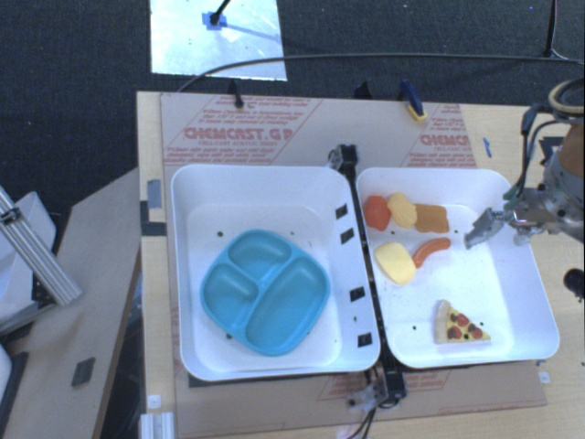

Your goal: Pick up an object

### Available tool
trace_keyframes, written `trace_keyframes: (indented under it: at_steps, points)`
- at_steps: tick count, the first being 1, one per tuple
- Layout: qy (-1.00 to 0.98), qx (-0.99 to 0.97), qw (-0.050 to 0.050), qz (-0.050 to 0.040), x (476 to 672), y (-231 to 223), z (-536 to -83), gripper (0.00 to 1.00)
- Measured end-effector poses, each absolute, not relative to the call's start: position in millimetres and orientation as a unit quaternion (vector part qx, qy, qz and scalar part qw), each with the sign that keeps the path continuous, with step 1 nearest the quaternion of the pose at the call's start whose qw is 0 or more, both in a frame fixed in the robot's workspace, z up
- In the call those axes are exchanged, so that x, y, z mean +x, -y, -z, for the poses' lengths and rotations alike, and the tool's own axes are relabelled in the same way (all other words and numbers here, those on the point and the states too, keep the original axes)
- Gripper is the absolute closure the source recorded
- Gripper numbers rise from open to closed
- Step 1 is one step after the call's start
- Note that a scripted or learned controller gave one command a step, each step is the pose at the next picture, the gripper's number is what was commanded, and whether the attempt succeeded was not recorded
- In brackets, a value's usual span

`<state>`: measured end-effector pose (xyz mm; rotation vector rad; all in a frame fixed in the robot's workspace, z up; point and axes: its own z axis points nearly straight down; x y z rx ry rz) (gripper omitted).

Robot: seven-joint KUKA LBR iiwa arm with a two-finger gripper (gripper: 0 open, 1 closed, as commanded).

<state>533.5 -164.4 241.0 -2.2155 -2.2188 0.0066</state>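
The right bin (526, 337) holds several toy foods. A red tomato (377, 212), a yellow piece (401, 209) and a brown bread piece (431, 217) lie in a row near its far wall. Below them are an orange sausage (431, 250) and a yellow lemon-shaped piece (396, 262). A pizza slice (460, 324) lies toward the near wall. My gripper (501, 233) hangs over the bin's right part, open, with nothing between its fingers. It is right of the sausage and apart from it.
The left bin (196, 245) holds a blue divided plate (264, 291). A black divider with clips (358, 263) runs between the bins. A cable crosses the bench at the back, and a blue clamp (413, 100) sits behind the right bin.
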Motion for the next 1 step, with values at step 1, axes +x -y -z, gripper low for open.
trace_keyframes:
  at_steps: [1]
  points:
    - [0.708, -0.706, -0.001, 0.0004, 535.6, 164.3, -245.5, 0.0]
